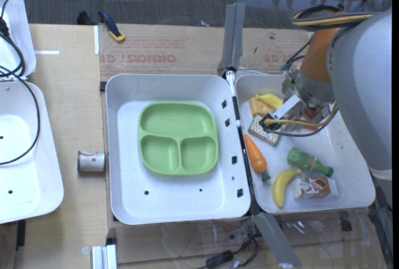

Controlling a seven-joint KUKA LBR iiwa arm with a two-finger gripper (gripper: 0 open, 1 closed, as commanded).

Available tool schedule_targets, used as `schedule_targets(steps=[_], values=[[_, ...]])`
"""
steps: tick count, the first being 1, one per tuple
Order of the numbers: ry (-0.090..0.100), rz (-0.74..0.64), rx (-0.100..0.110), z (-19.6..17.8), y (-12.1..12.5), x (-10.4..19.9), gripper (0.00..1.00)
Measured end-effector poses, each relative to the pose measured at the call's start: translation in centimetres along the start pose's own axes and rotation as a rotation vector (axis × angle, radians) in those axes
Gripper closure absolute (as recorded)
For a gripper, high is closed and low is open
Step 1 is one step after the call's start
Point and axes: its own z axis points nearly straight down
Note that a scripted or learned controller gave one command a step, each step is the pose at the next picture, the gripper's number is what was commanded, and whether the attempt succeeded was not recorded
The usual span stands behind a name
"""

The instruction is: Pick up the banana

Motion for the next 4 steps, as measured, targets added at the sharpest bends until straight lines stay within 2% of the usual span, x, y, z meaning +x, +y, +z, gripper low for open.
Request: schedule_targets(steps=[1, 2, 3, 4], values=[[0.004, 0.195, -0.003, -9.2, -1.3, 5.1, 1.00], [0.003, 0.196, -0.003, -9.1, -1.3, 5.1, 0.00], [0.002, 0.159, -0.001, -2.8, 1.5, 2.3, 0.00], [0.005, 0.178, -0.002, 0.4, 1.5, 1.2, 0.00]])
